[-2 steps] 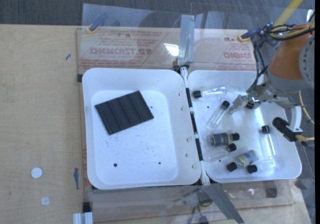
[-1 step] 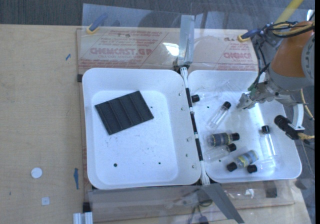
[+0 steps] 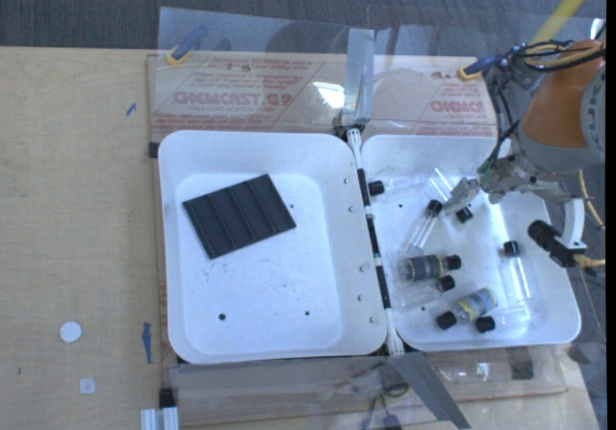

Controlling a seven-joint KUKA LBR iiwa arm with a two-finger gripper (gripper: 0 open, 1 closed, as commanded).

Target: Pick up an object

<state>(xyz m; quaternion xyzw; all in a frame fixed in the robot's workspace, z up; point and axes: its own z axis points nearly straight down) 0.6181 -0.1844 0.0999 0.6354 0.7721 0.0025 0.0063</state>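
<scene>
Camera view: looking down on two white bins, the arm (image 3: 568,115) reaching in from the right.
Nearest vials: a clear vial with a blue-and-yellow label (image 3: 474,306) is lying near the front wall of the right bin (image 3: 563,327), black caps (image 3: 446,320) sitting just beside it.
Dark vial: a vial with dark contents (image 3: 423,267) is resting mid-bin, another clear one lying just in front of it.
Upright tube: a clear tube with a black cap (image 3: 515,274) is lying toward the right wall.
Handling: these vials are looking light, stiff, smooth and round, probably glass or hard plastic, so likely to roll or slip out; squeezing across the body near its middle, fingers crosswise to the long axis, seems safest.
Left bin: a dark ribbed slab (image 3: 239,215) is lying flat and skewed in the left bin (image 3: 173,255); flat and low, it looks hard to pinch.
Gripper: the gripper (image 3: 467,192) is hanging over the far part of the right bin, near a slim tube (image 3: 424,221); whether it is parted or closed I cannot tell, and nothing is visibly held.
Far edge: a clear sheet (image 3: 260,91) is standing behind both bins.
</scene>
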